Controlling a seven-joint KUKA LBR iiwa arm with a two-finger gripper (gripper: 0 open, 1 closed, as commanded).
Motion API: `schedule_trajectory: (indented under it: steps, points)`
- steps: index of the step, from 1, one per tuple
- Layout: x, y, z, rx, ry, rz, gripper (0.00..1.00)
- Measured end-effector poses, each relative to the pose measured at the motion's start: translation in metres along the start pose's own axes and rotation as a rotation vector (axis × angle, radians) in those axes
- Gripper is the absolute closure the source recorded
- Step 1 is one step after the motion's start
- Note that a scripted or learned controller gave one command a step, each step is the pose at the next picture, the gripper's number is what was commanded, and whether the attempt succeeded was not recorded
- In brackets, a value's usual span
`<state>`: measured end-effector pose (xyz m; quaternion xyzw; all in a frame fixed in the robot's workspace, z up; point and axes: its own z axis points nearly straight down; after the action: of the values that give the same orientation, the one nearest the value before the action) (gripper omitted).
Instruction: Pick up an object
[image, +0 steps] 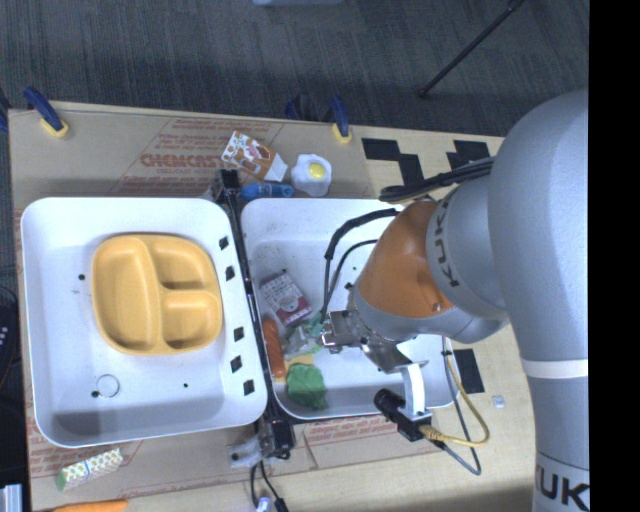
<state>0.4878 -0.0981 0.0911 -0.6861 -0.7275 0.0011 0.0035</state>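
My arm comes in from the right and reaches down into the right bin (300, 222). Its orange band (400, 270) sits over the bin's middle, and the gripper (335, 335) is low in the bin beside a cluster of small objects. A red-and-white packet (282, 295) lies just left of the gripper. An orange carrot-like piece (272, 345) lies along the bin's left wall. A green object (306, 384) rests at the bin's front. Some pale green and white bits (305, 335) sit right at the gripper; whether anything is held is hidden.
The left bin (50, 300) holds a yellow divided tray (157, 292). Outside the bins at the back lie a snack packet (244, 152), a blue item (265, 190) and a white-and-yellow egg toy (312, 173). A yellow cable (455, 438) trails at the front right.
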Motion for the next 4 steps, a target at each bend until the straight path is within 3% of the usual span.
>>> schedule_trajectory:
  steps: [1,2,3,4]
  points:
    - [0.001,0.063,-0.001,-0.004,-0.002,-0.092,0.00]
    - [0.001,0.063,-0.001,-0.003,-0.002,-0.091,0.00]
    - [-0.003,0.091,-0.001,-0.004,-0.002,0.200,0.00]
    - [-0.002,0.091,-0.011,-0.001,0.000,0.194,1.00]
